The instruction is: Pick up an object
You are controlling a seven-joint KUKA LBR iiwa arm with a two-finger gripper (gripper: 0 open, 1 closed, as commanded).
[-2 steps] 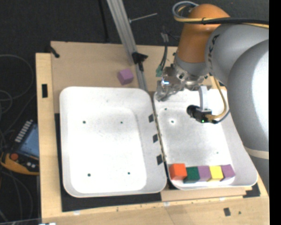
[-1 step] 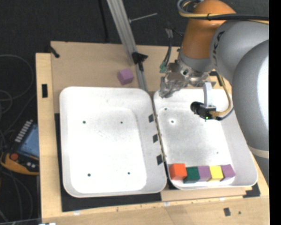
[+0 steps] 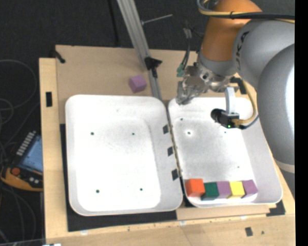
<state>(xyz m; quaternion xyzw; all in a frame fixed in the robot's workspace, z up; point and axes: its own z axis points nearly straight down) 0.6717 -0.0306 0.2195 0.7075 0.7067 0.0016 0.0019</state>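
The grey arm [image 3: 269, 70] enters from the right of the camera view, its orange band [image 3: 226, 27] above the wrist, and bends down toward the far edge of the right bin [image 3: 220, 152]. The claw [image 3: 185, 97] hangs at that bin's far left corner, just beside the seam between the two bins; whether it is open or closed cannot be told at this angle. Nothing is seen between its tips. A black fitting with a small green light [image 3: 225, 118] hangs from the wrist over the bin's far part.

Along the near wall of the right bin five blocks lie in a row, touching one another: orange block [image 3: 195, 186], green block [image 3: 211, 190], pale purple block [image 3: 224, 188], yellow block [image 3: 237, 188] and a second purple block [image 3: 249, 186]. All are well apart from the claw.

The left bin [image 3: 118, 152] shows only dark specks on its floor. A purple cube [image 3: 138, 83] lies outside both bins on the tan bench [image 3: 92, 65], beyond the left bin's far edge, near a slanted metal rail [image 3: 136, 29].

Dark carpet [image 3: 41, 14] surrounds the bench. Cables [image 3: 5, 96] and a handheld pendant with a lit screen [image 3: 28, 160] lie to the left.
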